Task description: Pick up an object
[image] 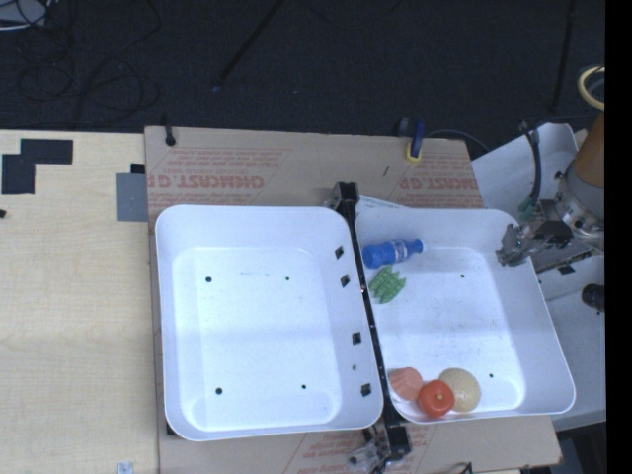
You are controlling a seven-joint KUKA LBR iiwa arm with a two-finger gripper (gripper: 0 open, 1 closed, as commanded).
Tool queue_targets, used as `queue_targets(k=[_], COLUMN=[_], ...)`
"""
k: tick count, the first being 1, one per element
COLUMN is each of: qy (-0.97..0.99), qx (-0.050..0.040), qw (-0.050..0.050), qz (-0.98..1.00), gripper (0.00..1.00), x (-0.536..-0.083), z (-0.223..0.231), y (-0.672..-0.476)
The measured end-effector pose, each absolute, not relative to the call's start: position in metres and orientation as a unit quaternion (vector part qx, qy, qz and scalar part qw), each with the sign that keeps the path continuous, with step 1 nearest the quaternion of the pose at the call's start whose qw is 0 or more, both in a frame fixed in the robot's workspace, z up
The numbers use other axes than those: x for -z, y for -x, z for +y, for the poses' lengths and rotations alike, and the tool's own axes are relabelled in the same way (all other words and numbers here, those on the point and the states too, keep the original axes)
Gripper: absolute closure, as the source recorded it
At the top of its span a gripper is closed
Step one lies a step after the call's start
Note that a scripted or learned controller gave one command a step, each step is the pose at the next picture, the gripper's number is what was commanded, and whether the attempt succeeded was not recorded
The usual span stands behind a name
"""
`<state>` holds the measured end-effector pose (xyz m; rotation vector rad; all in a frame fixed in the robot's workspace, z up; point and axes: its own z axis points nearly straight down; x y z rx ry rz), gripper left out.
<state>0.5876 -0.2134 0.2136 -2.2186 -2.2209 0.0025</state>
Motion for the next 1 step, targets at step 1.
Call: queue_targets(k=[1], qy=[0.706], qx=[-0.0016], qw=[0.005], qz=[-0.708], gripper=[1.00], x=[-0.1791], z=[-0.1557], y=[-0.5433])
